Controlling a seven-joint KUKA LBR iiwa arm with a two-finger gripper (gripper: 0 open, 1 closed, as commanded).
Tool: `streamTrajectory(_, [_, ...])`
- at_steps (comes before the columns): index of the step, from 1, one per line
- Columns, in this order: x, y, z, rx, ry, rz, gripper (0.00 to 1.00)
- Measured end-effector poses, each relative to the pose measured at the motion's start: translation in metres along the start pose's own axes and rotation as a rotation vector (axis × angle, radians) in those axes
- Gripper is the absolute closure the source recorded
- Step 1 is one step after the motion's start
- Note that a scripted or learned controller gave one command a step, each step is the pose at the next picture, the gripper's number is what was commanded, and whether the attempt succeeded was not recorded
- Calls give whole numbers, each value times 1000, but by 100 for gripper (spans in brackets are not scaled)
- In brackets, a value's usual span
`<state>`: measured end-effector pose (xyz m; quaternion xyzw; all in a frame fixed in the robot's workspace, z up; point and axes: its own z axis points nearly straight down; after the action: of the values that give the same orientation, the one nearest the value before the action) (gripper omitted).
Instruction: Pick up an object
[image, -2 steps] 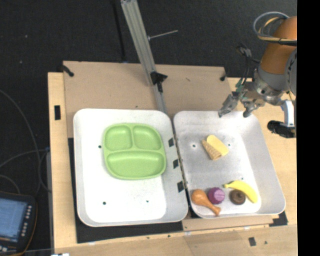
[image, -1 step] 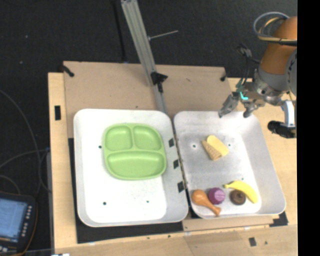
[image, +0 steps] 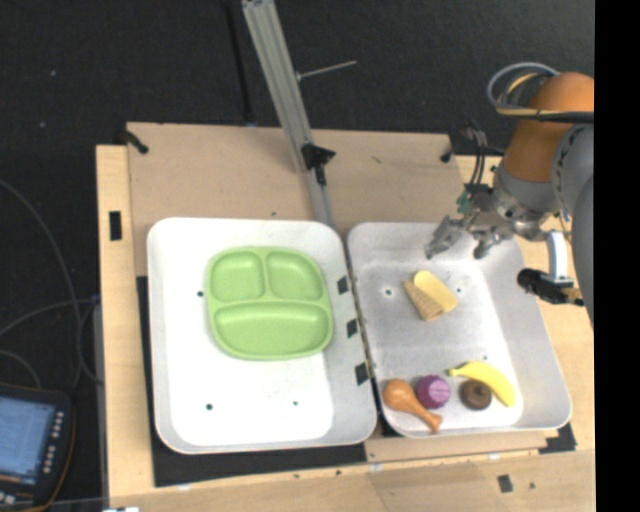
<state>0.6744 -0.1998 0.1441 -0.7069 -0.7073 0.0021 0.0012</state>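
A pale wooden bench (image: 230, 170) fills the middle of the scene and stands on a dark, speckled floor (image: 120, 60). A grey metal post (image: 285, 95) slants up from the bench's centre toward twelve o'clock. At eight o'clock a small screen (image: 30, 440) glows blue on the floor, with thin cables (image: 55, 270) curling above it. The light is even.

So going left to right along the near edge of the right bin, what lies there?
Orange pear-shaped toy → purple round piece → brown ring-shaped piece → banana, which curves over the brown piece and ends furthest right.
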Motion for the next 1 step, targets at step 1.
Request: streamTrajectory(1, [0, -1, 46, -2, 0, -2, 0])
